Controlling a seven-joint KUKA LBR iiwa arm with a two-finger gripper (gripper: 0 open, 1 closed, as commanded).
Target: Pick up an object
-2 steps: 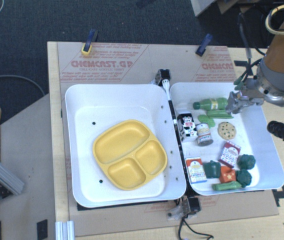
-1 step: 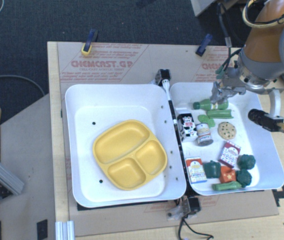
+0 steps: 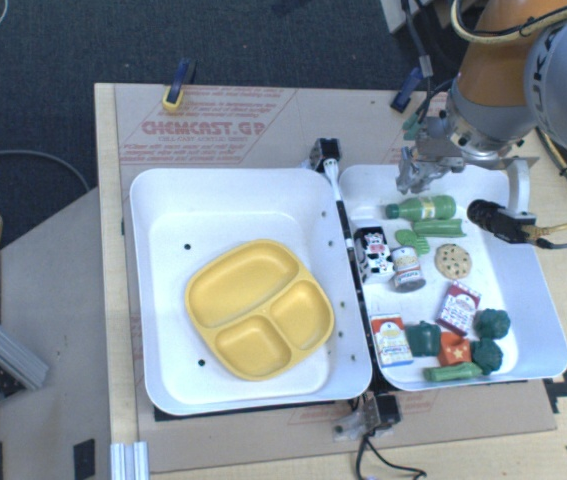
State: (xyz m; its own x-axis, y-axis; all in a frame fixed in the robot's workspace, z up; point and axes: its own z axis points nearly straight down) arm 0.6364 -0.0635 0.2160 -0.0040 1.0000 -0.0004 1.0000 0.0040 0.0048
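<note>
Arm: grey, with an orange band [image 3: 508,38], reaching in from the upper right of the frame.
Claw [image 3: 415,180]: hangs over the upper left part of the right bin, just above the green bottle; whether it is apart or together I cannot tell (the metal parts blur into one another), and nothing can be seen clamped in it.
Right bin [image 3: 538,303]: white and shallow, in the right half of the frame, bearing all the small items.
Green bottle [image 3: 421,208]: lies on its side near the top of the right bin, white cap toward the left.
Green pod [image 3: 427,227]: just below the bottle, also lying flat.
Cookie [image 3: 452,260]: round, speckled, right of centre in the right bin.
Small can [image 3: 406,268]: just left of the cookie, tilted.
Black and white item [image 3: 372,251]: against the right bin's left wall, beside the can.
Red and white carton [image 3: 390,340]: lower left of the right bin.
Maroon packet [image 3: 457,308]: below the cookie.
Green pieces [image 3: 490,338]: clustered in the lower right of the right bin with a small red piece [image 3: 452,349] (exact kinds too small to tell).
Left bin [image 3: 158,208]: white, centre left of the frame.
Yellow plate [image 3: 258,308]: three compartments, resting in the left bin's middle.
Desk [image 3: 213,123]: tan board with red lettering under both bins.
</note>
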